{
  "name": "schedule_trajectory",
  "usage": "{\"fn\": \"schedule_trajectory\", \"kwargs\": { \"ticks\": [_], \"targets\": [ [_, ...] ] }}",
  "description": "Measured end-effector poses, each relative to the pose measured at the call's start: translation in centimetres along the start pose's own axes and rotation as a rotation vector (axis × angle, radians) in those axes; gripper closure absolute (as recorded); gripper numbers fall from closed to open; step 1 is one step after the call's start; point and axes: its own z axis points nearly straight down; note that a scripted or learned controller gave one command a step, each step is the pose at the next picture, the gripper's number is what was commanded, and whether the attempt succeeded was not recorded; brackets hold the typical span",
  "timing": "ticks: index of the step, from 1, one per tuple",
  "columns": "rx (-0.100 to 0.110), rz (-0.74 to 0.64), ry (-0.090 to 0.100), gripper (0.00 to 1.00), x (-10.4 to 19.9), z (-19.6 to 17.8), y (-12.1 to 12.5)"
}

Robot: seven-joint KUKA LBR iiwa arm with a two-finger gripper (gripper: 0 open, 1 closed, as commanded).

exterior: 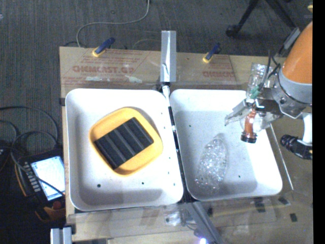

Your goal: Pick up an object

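- The bench (147, 67) carries two white bins side by side; the left bin (81, 187) and the right bin (264, 179) meet along a shared middle edge.
- The arm (299, 70), grey with an orange band, reaches in over the right bin's right edge near its far corner.
- A yellow tray (127, 140) with a black ribbed top lies tilted in the middle of the left bin.
- A clear crinkled plastic bottle (213, 161) lies in the right bin, between its centre and near edge, apart from the gripper.
- The gripper (250, 131) hangs over the right bin's right half; a small copper-coloured piece shows at its tip, and whether the jaws are open or closed cannot be told.
- Two clamps (104, 46) with blue and yellow handles sit at the bench's far edge.
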Motion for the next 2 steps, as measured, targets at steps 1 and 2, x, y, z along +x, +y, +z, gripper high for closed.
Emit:
{"fn": "schedule_trajectory", "kwargs": {
  "ticks": [1, 2],
  "targets": [
    [0.001, -0.066, -0.002, 0.0, -2.9, 5.2, 1.7],
    [0.001, -0.109, -0.003, 0.0, -6.5, 9.2, 6.2]
  ]
}}
